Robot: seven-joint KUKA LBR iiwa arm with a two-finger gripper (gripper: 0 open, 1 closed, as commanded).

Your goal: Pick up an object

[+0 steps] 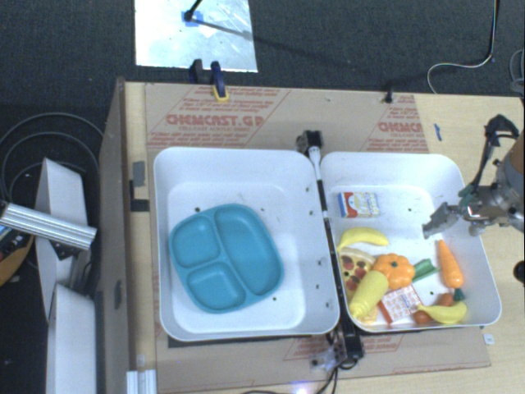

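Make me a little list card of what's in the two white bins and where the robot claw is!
left bin: blue plate with three sections
right bin: toy food pile
milk carton: back of right bin
bananas: one mid-bin, one at front
carrot: right side
pumpkin: middle of pile
claw: above right bin, near carrot, holding nothing

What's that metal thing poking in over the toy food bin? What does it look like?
That is the robot's gripper: a small grey metal piece with dark fingers at its tip, mounted on a silvery-grey wrist. Behind it, at the picture's right edge, part of the arm shows a strip of orange, with a dark bracket and thin cable above it.
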